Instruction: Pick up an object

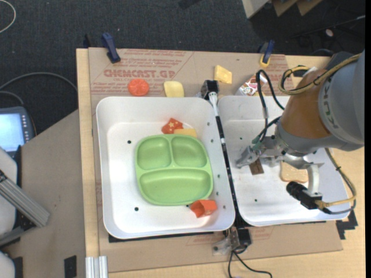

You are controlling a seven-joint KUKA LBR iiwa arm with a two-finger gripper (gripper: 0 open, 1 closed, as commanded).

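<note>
Jaws low in the right bin, near its left wall, about mid-depth. Metal fingers point left-downward in the camera view; whether they stand apart or together cannot be told from this angle. A small dark brown block lies just at the tips, touching or nearly so; cannot tell if it sits between the fingers, so no grasp is recorded. A tan slab lies on the bin floor just right of the block, partly under the wrist.

Arm: grey, with orange band, enters from the right and covers much of the right bin's upper half. Black cable loops over the wrist and along the bin's right rim.

Left bin, touching the right bin along a shared edge:
- green divided plate, three compartments, in the middle
- red piece and yellow piece side by side at the plate's far rim
- orange block at the plate's near right corner

On the tabletop beyond the bins, well apart from the jaws:
- orange-red disc
- pale yellow piece
- yellow wedge
- red-and-white item, partly hidden by cable
- two blue clamps at the far edge of the board
</note>
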